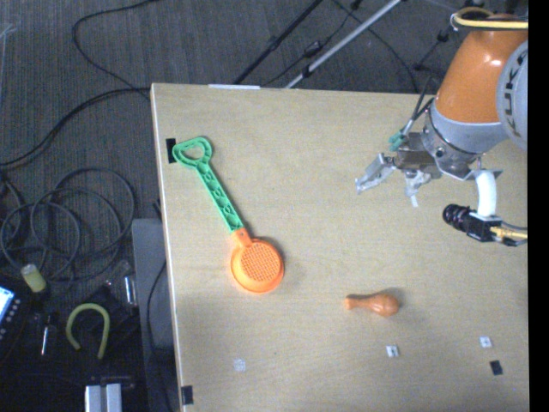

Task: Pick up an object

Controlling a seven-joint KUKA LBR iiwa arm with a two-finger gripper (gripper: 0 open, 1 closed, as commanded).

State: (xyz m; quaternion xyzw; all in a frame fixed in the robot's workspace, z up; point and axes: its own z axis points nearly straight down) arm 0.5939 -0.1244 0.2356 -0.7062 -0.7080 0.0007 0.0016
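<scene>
A toy strainer with a green handle (214, 191) and an orange mesh head (256, 267) lies on the left part of the tan bench top (326, 136). A small orange pear-shaped piece (374, 303) lies lower, near the middle. My gripper (393, 184) hangs at the right, above the surface. Its metal fingers (371, 178) are spread open with nothing between them. It is well right of the strainer and above the orange piece in the picture.
Small black and white markers (392, 351) dot the bench's lower right. A black cylinder (467, 220) juts from the arm's wrist. Cables and a green U-shaped item (87, 324) lie on the floor to the left, off the bench.
</scene>
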